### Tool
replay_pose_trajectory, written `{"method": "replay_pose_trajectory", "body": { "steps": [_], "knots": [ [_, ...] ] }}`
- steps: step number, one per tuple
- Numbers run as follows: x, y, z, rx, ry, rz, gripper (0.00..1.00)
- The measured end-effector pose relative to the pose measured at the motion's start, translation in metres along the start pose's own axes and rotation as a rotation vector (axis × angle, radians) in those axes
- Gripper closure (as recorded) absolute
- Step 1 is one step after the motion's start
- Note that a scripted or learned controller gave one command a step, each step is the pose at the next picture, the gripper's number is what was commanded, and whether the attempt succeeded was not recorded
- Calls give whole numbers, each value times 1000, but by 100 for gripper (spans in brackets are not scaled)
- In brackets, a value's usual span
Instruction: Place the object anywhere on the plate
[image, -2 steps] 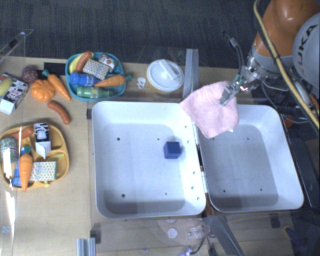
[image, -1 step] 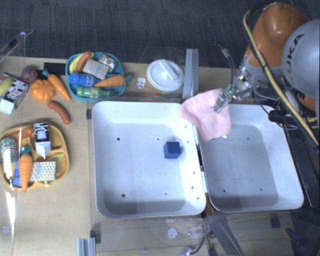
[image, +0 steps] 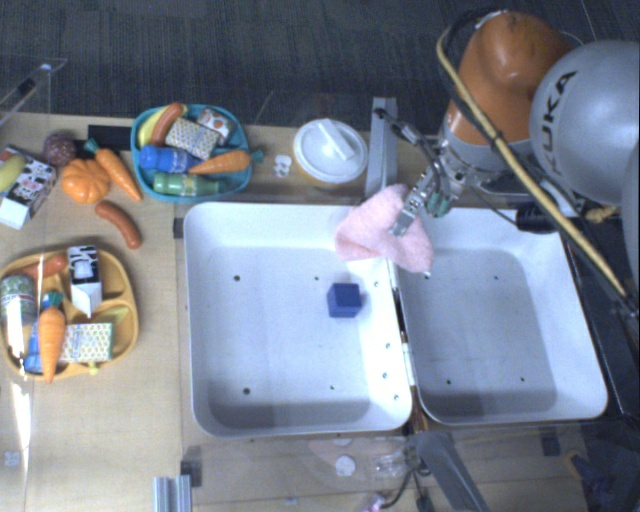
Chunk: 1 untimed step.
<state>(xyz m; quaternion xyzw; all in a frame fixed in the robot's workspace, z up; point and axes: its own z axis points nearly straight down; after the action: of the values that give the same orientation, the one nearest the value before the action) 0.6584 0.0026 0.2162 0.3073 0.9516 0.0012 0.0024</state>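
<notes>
Pink cloth (image: 378, 236): crumpled, draped over the shared rims where the two bins meet, at their far end; most of it lies on the left-bin side, one corner hangs into the right bin
Hand (image: 412, 215): right at the cloth's upper right edge, fingertips down against or into the fabric; whether it is clenched on the cloth or released I cannot tell, the tips being small and merged with the pink
Blue block (image: 345, 299): alone on the floor of the left bin (image: 215, 330), near the middle, well apart from the cloth
Right bin (image: 560, 390): bare floor apart from the cloth corner
Plate (image: 333, 151): the likeliest candidate is the round white dish on the worktop (image: 150, 400) just beyond the left bin, near the cloth; nothing rests on it
Progress: judged early; nothing placed, and a secure grasp, a lift and a carry to the plate all seem left to do
Which object: unclear whether cloth or block is meant; the hand's position suggests the cloth
Hard to make out: the white dish might be a lid or bowl; anything beneath the cloth is hidden; the arm (image: 560, 90) is cut off at the right and top
</notes>
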Motion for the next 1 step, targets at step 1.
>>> {"method": "replay_pose_trajectory", "body": {
  "steps": [1],
  "knots": [
    [38,35,6,-1,0,-401,100]
  ]
}}
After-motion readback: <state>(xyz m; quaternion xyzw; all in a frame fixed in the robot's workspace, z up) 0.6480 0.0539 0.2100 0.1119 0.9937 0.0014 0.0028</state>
